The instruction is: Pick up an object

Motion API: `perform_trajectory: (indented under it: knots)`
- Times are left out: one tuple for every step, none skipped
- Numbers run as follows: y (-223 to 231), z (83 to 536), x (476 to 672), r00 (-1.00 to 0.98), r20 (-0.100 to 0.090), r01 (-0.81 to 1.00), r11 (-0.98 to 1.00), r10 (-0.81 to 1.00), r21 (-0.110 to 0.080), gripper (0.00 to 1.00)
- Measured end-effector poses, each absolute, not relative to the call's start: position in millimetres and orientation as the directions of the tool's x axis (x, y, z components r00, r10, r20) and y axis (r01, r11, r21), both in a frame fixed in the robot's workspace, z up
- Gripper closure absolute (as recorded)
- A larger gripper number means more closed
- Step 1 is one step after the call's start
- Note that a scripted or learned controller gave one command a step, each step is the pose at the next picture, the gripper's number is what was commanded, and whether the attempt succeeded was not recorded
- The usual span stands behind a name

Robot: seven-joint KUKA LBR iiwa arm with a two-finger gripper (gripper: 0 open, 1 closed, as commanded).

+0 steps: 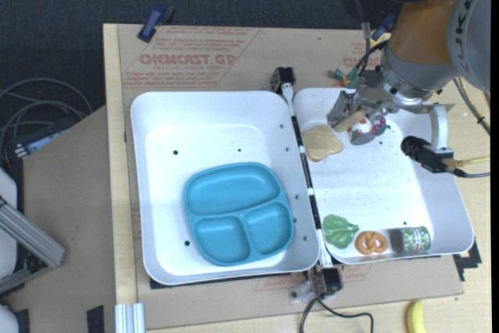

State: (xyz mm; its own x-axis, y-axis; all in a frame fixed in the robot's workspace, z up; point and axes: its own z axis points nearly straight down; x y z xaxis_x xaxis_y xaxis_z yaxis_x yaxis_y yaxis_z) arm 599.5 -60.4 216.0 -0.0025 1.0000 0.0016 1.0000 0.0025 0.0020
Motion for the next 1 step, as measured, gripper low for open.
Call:
perform_trajectory:
  knots:
    - [-28.0,214.7,547.9,-0.001,0.001,1.000,0.001,1.000,-0.003,1.00]
